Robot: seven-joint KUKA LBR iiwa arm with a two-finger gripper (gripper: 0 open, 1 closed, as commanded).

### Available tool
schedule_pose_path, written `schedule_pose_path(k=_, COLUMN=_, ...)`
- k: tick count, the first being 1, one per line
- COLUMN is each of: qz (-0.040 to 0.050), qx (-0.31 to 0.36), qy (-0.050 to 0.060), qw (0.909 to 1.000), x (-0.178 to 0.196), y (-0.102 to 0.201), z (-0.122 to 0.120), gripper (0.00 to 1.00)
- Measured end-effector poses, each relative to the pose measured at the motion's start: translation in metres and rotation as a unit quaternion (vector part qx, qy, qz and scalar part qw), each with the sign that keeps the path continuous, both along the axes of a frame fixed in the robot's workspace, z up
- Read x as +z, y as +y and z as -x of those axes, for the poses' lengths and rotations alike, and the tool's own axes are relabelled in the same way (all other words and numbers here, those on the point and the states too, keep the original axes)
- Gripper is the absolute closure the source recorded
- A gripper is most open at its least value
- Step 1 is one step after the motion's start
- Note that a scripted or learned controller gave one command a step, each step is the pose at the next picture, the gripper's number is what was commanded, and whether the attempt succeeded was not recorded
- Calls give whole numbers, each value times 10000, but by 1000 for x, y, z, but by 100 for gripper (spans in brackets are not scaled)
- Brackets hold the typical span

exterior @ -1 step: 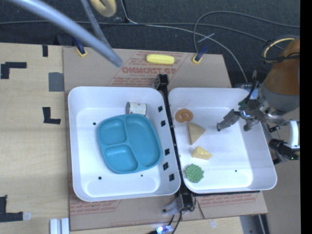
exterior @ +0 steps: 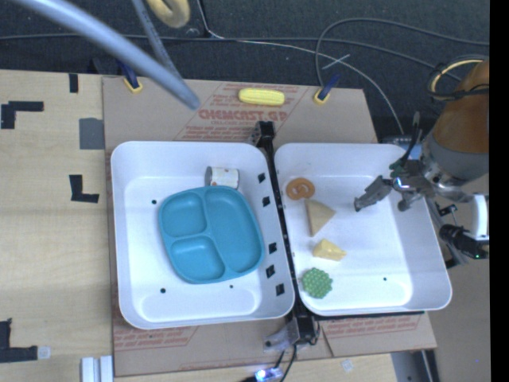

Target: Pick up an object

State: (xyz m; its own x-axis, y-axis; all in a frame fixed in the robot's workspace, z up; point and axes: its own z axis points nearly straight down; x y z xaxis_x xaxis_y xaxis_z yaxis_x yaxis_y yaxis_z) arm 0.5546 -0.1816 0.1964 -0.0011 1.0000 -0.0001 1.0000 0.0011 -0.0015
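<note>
Four food pieces (exterior: 320,216) beside tool (exterior: 387,193).

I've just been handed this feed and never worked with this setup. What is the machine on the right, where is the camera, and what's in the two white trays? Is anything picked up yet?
The camera is fixed above the bench, looking down at a slant. The machine coming in from the right is a robot arm. Its hand hangs over the right bin, with nothing between its fingers, so nothing is picked up yet. The left bin holds a blue divided plate and a small can beside it. The right bin holds small food-like toys: a brown ring, a pale wedge, a yellow chunk and a green bumpy ball. A yellow piece lies on the cardboard behind the bins.
</note>
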Motion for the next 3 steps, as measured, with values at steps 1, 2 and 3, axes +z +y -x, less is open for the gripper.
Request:
schedule_pose_path(k=1, qz=2, qx=6, qy=11, qw=10000, x=-54, y=4, z=-9, gripper=0)
schedule_pose_path(k=2, qz=1, qx=3, qy=17, qw=10000, x=-108, y=5, z=-8, gripper=0)
schedule_pose_path(k=3, qz=-2, qx=6, qy=1, qw=10000, x=-95, y=5, z=-9, gripper=100)
